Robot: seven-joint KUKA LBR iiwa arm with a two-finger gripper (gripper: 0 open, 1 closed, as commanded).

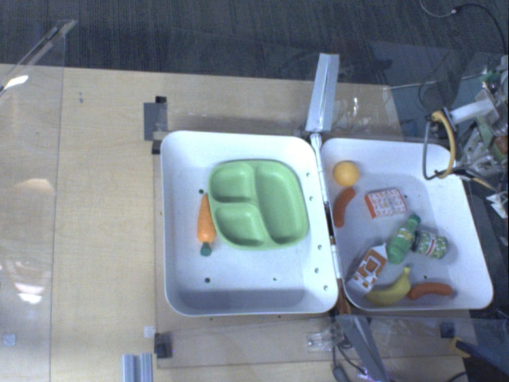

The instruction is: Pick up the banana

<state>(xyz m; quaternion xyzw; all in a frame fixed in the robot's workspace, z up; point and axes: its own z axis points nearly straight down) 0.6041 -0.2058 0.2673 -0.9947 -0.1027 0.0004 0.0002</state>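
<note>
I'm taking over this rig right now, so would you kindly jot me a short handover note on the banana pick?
Gripper: its wrist end sits past the right bin's far right corner; finger state unreadable.
Banana: lying at the near edge of the right bin, beside a small carton and a sausage.
Done: nothing; banana untouched.
Left: approach, grasp, lift.

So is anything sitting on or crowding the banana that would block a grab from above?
Nothing lies on the banana. It's crowded, though: a small carton touches its upper left, and a red sausage lies by its right tip. The bin wall is just below.
</note>
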